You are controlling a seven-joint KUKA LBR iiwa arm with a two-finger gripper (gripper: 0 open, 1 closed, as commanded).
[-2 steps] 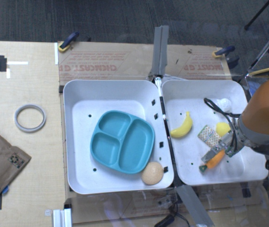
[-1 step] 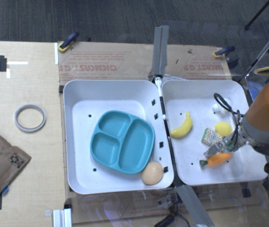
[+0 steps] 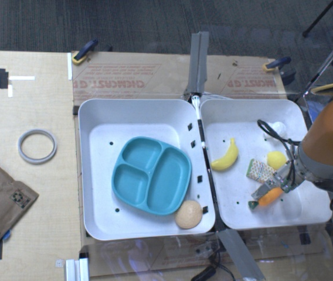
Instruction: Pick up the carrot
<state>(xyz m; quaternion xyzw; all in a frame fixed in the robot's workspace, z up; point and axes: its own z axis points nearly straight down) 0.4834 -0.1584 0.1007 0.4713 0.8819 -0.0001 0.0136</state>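
Gripper (image 3: 274,186) over one carrot (image 3: 268,198); one banana (image 3: 226,156); one lemon (image 3: 277,159)

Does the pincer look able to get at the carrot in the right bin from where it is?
Probably yes. The pincer is already right at the carrot, which lies on the right bin floor with open space around it; the patterned packet and lemon sit just beyond.

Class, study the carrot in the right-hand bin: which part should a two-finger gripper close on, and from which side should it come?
Grip the carrot across the middle of its orange body, coming straight down from above. It lies flat and slanted on the right bin's floor, green end lower left, so the fingers should close across its narrow width. The gripper is right at it.
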